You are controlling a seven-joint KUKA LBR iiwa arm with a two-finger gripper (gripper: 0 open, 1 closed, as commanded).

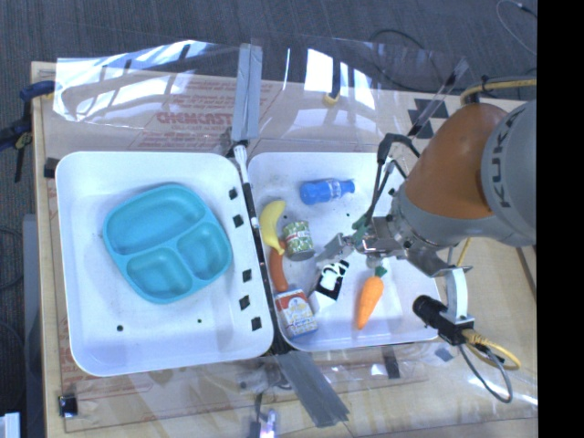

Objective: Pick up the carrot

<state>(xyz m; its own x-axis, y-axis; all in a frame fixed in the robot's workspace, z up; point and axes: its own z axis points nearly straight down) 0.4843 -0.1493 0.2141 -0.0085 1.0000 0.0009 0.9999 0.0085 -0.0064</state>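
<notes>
Carrot (367,301) lies in the right bin (274,167), near-right part, orange tip toward the near edge, green top pointing far toward the wrist. It sits flat on the bin floor, not lifted.

Gripper (351,241) hangs just above and left of the carrot's green end, arm coming in from the right over the bin. The carrot is clearly not between the fingers. Whether they're spread or closed I can't tell, since the wrist body and cabling blur that area. My read: this is an approach or alignment pose, with the tool offset toward the carrot's top end, not its middle.

Clutter close in:
- black-and-white small package (331,279) just left of the carrot, near touching, right under the gripper
- small can with red label (296,313) at the near-left corner
- orange-red stick-shaped item (277,268) along the left wall, probably a second carrot-like toy, a mix-up risk
- banana (271,224) and small green-label jar (297,239) left of the gripper
- blue bottle (325,191) lying far side, well clear

Main obstruction is the black-and-white package: a descent at the current spot likely lands on it or wedges between it and the carrot. Needs a shift right and nearer.

Left bin (73,245) holds a blue divided plate (167,241), not in play.
</notes>
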